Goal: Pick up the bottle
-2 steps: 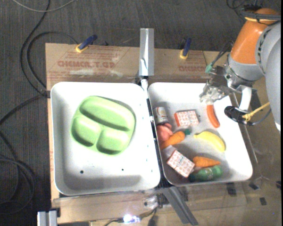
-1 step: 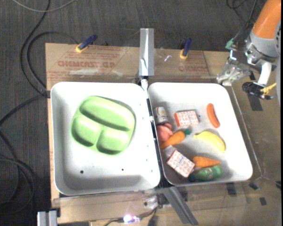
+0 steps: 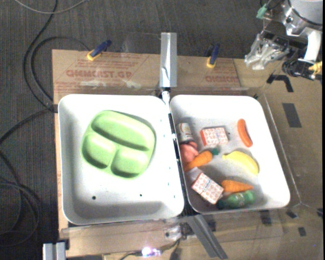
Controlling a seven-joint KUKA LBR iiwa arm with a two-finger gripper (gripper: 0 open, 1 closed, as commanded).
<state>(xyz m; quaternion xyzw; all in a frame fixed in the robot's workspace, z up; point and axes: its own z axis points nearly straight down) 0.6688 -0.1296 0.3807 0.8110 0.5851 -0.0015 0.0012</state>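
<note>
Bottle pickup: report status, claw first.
Claw high beyond the right bin's far corner, nothing seen in it. Green bottle lying on its side at that bin's near edge. Orange carrot pressed against it, carton alongside.

We see two bins side by side on the counter (image 3: pixel 151 69). The left bin (image 3: pixel 70 199) holds a divided plate (image 3: pixel 118 143). In the right bin (image 3: pixel 271 145), the bottle (image 3: pixel 237 199) lies at the near edge, just before a carrot (image 3: pixel 236 187), with a banana (image 3: pixel 242 161) farther back.
</note>
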